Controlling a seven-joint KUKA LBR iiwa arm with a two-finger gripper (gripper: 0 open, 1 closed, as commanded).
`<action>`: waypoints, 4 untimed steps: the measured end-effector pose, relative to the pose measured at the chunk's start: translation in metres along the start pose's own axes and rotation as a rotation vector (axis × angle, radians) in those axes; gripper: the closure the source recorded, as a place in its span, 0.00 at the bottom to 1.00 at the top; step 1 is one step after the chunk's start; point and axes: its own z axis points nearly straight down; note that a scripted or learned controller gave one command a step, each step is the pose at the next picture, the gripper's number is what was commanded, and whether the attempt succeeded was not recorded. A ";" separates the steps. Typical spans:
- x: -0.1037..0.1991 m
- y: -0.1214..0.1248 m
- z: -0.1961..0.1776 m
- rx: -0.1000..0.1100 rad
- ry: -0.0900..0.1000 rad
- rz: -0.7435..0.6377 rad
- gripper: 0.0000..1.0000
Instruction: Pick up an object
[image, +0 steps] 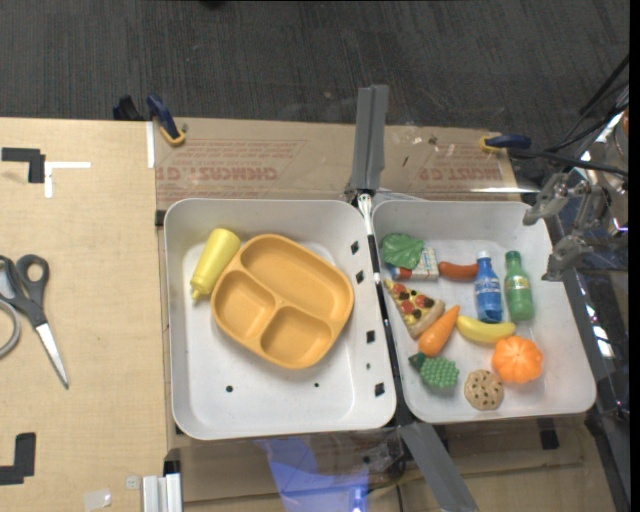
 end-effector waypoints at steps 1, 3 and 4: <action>0.042 0.007 0.116 0.000 0.001 0.168 0.00; -0.040 0.088 0.179 0.001 -0.003 0.336 0.00; -0.006 0.104 0.180 0.001 0.001 0.406 0.00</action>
